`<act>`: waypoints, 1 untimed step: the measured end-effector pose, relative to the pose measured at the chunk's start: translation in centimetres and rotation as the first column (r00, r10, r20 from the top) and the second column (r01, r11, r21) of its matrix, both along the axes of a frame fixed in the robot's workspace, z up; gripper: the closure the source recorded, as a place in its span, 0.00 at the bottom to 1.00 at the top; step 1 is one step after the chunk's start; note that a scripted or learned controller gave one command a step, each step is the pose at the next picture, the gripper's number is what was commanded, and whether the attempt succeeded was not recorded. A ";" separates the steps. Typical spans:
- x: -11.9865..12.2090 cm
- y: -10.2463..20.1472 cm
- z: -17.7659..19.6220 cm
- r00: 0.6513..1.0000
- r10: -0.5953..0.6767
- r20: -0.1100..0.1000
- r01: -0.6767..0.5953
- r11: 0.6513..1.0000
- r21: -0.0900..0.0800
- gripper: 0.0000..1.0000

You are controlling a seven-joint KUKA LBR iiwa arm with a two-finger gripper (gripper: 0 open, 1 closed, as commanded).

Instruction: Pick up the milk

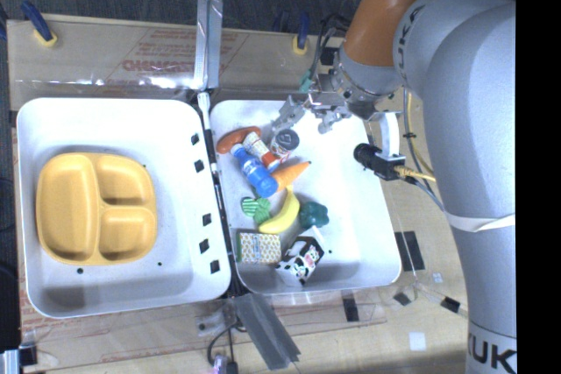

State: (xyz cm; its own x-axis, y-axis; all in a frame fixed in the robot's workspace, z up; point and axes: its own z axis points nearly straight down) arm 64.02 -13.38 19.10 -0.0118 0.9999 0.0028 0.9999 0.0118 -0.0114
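Observation:
The milk is a small white carton with black cow patches, lying tilted at the near edge of the right bin. My gripper hangs over the far part of that bin, well away from the milk. Its fingers are spread open and point down-left with nothing between them. Just below the left fingertip stands a small can with a dark round top.
Between gripper and milk lie a red sausage, a blue bottle, a carrot, a banana, green pieces and a patterned box. A yellow divided tray sits in the left bin.

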 end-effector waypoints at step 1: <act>0.0 0.2 0.6 1.000 0.009 -0.009 -0.009 1.000 0.002 1.00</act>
